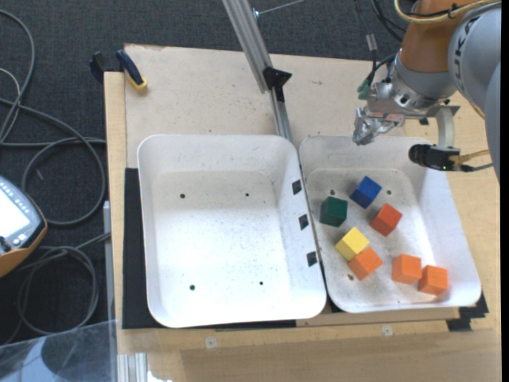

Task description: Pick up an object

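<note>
The right bin (445, 213) holds several small cubes: a blue one (367, 191), a dark green one (334, 210), a yellow one (351, 243) and several orange ones (386, 218) (365, 263) (406, 268) (434, 279). My gripper (363, 136) hangs above the far rim of the right bin, up and slightly left of the blue cube. I see nothing between its fingers. The gripper is apart from all cubes.
The left bin (159, 213) lies beside the right one, with black clips (303, 221) along their shared edge. A slanted metal rail (253, 38) rises behind the bins. A blue and yellow clamp (131, 68) sits at the bench's far left corner.
</note>
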Robot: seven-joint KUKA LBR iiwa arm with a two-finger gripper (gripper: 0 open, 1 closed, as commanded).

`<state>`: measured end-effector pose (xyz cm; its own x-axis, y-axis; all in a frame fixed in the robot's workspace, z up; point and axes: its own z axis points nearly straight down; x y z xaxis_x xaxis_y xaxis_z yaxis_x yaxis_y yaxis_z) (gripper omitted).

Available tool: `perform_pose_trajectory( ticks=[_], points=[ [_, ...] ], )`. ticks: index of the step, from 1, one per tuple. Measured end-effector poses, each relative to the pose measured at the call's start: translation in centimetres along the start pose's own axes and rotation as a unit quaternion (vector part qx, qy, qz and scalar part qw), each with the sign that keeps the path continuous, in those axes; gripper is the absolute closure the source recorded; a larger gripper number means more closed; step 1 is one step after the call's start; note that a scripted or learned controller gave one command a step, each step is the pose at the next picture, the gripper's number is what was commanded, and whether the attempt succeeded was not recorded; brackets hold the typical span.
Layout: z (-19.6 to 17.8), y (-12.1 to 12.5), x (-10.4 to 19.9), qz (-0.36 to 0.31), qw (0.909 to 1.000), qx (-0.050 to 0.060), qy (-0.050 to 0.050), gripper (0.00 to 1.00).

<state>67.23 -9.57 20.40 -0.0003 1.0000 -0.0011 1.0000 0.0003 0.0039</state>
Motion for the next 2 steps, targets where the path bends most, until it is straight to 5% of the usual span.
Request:
perform_pose_trajectory(
  ticks=[1,2],
  points=[
    [-5.1,0.2,0.0,-0.001,1.0000,-0.001,0.000,1.00],
    [-5.7,-2.2,4.9,-0.003,1.0000,0.004,0.002,1.00]
  ],
)
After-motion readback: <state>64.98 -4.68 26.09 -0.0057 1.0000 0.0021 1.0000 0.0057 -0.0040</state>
